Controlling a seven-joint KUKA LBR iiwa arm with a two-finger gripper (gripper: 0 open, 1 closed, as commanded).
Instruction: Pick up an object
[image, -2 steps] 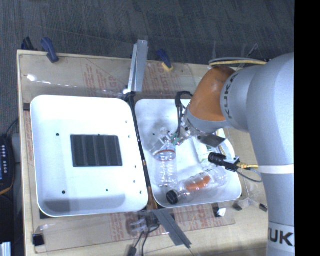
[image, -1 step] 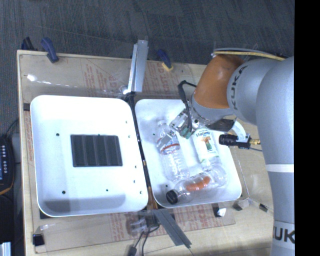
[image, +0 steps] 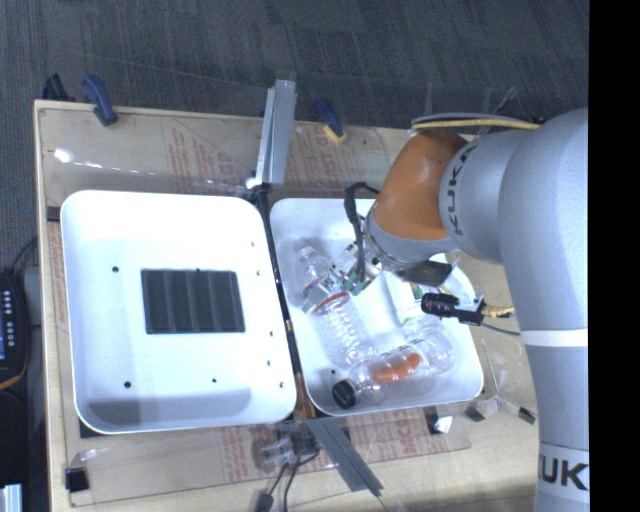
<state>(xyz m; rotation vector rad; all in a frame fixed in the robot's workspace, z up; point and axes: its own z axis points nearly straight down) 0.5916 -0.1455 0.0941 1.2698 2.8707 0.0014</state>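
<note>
Down in the shallow white right bin (image: 465, 385), the end effector (image: 352, 275) seems to touch a clear plastic bottle (image: 335, 300); whether it grips, I cannot tell.

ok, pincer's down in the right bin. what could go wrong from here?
1. The pincer sits over a clear plastic bottle, which looks smooth and round, so it may slip or roll away.
2. A second clear bottle, with a black cap and something orange inside, lies close by and could get knocked.
3. The items crowd the right bin, so a bin wall could block the approach.
</note>
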